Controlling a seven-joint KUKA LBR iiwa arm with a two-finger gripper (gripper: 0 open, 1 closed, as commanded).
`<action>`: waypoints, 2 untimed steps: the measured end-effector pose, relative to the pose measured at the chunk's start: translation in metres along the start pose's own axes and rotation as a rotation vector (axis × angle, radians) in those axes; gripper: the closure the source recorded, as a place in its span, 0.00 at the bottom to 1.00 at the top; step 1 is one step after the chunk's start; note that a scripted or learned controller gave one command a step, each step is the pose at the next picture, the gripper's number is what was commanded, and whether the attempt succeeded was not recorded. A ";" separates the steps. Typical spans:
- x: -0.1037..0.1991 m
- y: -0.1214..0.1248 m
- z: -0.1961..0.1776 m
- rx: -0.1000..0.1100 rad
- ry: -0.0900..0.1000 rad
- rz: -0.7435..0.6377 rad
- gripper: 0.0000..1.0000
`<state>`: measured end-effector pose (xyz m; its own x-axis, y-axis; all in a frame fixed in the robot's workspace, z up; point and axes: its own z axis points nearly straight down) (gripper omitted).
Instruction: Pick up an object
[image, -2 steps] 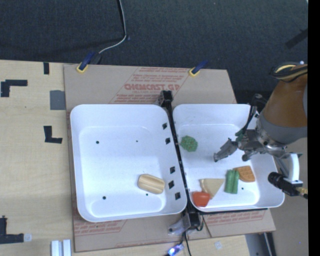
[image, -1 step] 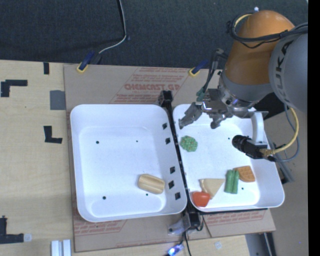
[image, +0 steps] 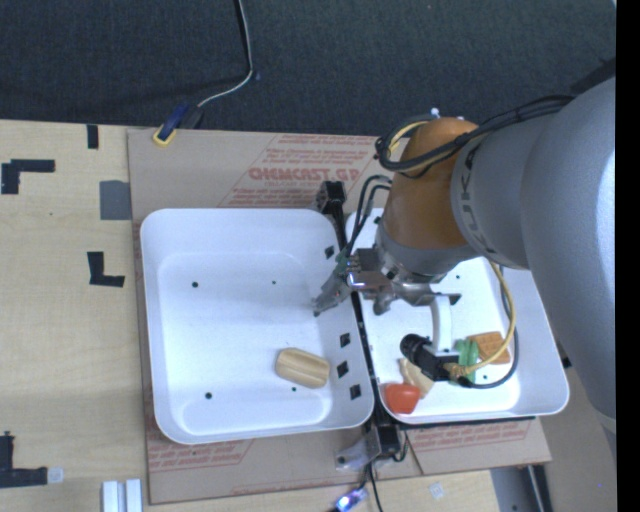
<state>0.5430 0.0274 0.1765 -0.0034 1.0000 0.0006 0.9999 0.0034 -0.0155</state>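
Arm (image: 520, 170) reaches in from right, wrist low over divide between bins. Jaws (image: 335, 290) hang just inside left bin (image: 200, 240) near its right wall; opening hard to read, cannot tell, nothing seen between them. Wooden block (image: 302, 367) lies on left bin floor, apart from jaws. Red piece (image: 402, 398), green piece (image: 467, 352), orange piece (image: 490, 345) cluster in right bin (image: 530, 390).
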 end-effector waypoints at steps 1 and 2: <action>-0.037 -0.045 -0.007 -0.009 -0.002 0.007 0.00; -0.121 -0.061 -0.008 -0.012 -0.004 0.012 0.00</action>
<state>0.4821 -0.0934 0.1849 0.0087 1.0000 -0.0037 1.0000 -0.0087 -0.0031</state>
